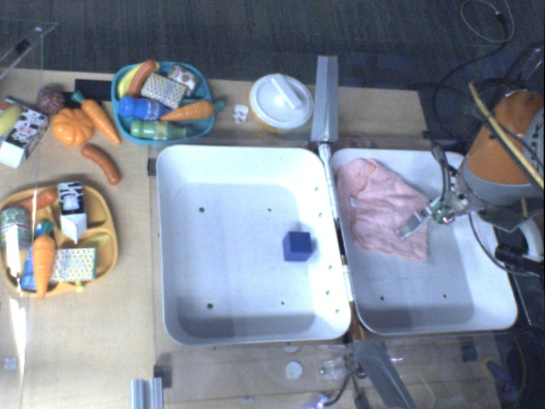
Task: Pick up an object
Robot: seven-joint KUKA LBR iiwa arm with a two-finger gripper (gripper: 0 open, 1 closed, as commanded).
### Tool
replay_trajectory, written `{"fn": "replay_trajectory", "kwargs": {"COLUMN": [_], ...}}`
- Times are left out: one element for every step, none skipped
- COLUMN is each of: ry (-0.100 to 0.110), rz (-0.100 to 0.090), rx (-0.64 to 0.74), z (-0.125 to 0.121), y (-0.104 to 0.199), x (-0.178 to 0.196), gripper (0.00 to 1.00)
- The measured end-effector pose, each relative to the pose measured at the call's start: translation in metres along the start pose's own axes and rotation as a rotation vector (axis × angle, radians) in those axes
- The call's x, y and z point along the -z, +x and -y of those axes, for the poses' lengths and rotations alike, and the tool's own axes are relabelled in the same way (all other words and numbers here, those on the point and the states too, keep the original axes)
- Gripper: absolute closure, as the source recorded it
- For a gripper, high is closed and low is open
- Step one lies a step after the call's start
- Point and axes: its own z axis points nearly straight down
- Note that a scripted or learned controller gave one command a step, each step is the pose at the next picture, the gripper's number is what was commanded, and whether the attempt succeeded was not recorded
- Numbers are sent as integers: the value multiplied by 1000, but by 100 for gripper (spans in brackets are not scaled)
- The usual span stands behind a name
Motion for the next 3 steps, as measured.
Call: {"fn": "replay_trajectory", "kwargs": {"ry": [-2, -3, -9], "rz": [1, 2, 6], "rx": [131, 215, 215], "z": [-1, -6, -9], "y": [39, 80, 79], "x": [1, 1, 13], "gripper": [0, 0, 100]}}
